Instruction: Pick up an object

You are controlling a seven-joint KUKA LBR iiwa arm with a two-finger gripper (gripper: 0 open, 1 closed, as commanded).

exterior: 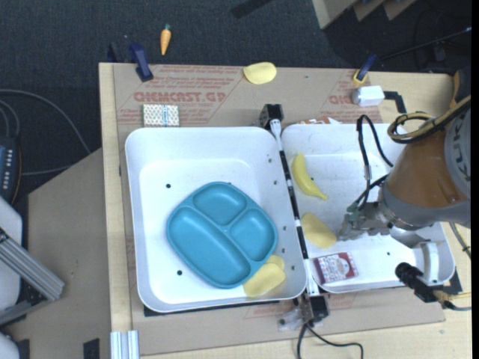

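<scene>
In the right bin [337, 142] a yellow banana [307, 176] lies near the left wall. A rounded yellow piece [318, 230] rests below it, and a red and white packet [334, 267] lies at the front edge. My gripper [352, 224] is low in this bin, just right of the rounded yellow piece and close to it. The grey arm with its orange band [423, 172] reaches in from the right and hides the bin floor behind it.
The left bin [150, 155] holds a blue divided plate [221, 232] and a yellow object [263, 277] at its front right corner. On the bench behind the bins lie a yellow lump [260, 72], a patterned packet [161, 114] and a white block [370, 94].
</scene>
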